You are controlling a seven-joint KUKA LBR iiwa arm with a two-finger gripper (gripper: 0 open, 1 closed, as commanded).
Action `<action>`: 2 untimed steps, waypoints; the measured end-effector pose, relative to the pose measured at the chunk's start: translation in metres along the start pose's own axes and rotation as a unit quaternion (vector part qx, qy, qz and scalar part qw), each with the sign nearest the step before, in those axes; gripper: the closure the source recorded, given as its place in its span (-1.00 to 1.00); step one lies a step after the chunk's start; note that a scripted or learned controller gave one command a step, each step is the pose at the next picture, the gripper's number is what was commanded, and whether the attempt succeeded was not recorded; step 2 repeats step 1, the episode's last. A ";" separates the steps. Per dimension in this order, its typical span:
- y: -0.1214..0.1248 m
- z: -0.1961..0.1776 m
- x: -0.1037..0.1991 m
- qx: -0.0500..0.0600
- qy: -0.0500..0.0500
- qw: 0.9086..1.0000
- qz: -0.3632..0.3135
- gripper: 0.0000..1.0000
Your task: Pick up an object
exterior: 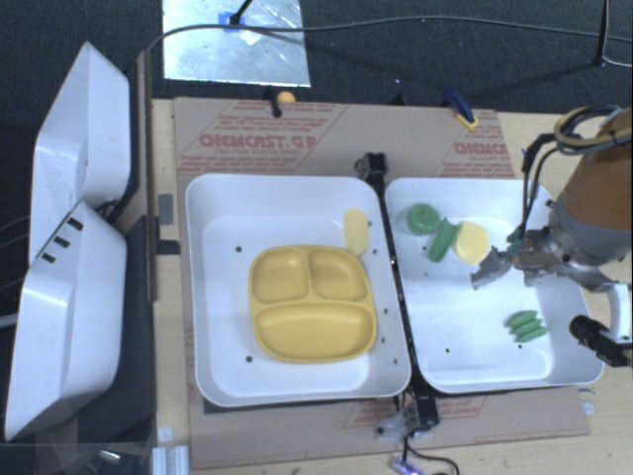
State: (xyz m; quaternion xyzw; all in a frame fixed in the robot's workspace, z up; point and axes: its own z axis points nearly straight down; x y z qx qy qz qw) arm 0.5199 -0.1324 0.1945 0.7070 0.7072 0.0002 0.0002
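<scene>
Over the right shallow white bin [495, 364] I see my grey two-finger gripper [492, 265] hanging just beside a pale yellow round plastic piece [472, 241], nothing between its fingers (how wide they stand I cannot tell). Green plastic pieces [432, 228] lie nearby. A yellow sectioned plastic tray [313, 302] sits in the left bin [223, 265].

Yellow divided plate [313, 302] in a white bin [213, 295]; green pea pod [526, 326] in the other.

Brown printed board [326, 132] under bins; foil sheet [234, 26] beyond.
</scene>
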 end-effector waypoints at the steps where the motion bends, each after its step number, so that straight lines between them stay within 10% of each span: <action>1: 0.010 -0.112 0.073 -0.005 0.001 1.000 -0.004 -1.00; 2: 0.010 -0.112 0.073 -0.005 0.001 1.000 -0.004 -1.00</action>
